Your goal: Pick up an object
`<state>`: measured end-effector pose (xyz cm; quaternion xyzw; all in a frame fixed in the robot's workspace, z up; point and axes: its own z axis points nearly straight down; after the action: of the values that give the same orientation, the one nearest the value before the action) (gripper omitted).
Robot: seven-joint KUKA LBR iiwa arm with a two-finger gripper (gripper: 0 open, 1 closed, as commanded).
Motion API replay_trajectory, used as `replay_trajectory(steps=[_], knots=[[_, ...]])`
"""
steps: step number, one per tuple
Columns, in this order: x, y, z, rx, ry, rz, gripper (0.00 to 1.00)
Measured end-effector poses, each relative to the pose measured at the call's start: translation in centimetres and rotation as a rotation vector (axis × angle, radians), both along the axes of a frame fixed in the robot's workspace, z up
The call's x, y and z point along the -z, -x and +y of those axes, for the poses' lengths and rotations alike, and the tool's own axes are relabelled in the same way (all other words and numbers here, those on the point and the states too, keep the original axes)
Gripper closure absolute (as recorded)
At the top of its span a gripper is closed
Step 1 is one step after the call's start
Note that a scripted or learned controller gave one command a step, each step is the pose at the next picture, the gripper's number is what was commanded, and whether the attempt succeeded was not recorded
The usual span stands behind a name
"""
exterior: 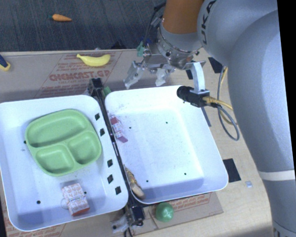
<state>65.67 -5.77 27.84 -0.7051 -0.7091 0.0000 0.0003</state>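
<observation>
Camera view shows the big grey arm [257,104] on the right, with its orange band up top. It reaches over the far edge of the right bin.

Next in size are the 2 white bins. The left bin [11,172] holds a green plate [62,141] with 3 parts, near its far side. The right bin [166,145] is mostly bare.

The claw [148,76] hangs just past the far edge of the right bin, near its far left corner. Its 2 fingers point down and look spread apart. Nothing is between them, so it holds nothing.

No one thing is named to pick, so here are the choices. The green plate looks stiff, light and a bit slick. It is wide, so I think the claw should pinch its rim.

A small red and white pack [75,197] lies in the left bin near the near edge. It looks light and boxy, maybe with a soft wrap. Grabbing it across its short sides seems best.

Another small red and white thing [117,127] lies at the left edge of the right bin, tight to the wall. That may be hard to reach.

A yellow banana [94,59] lies on the surface past the bins. It likely needs a gentle hold at its middle.

A green ball [164,212] sits on the surface by the near edge of the right bin. It could roll away.
</observation>
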Motion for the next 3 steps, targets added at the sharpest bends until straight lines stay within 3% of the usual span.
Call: replay_trajectory(steps=[1, 2, 3], knots=[[12.2, 0.1, -8.0, 0.002, 0.001, 0.006, 0.0], [18.8, 0.1, -15.2, 0.002, 0.0, 0.004, 0.0], [15.0, 9.3, -15.4, 0.001, 0.001, 0.002, 0.0]])
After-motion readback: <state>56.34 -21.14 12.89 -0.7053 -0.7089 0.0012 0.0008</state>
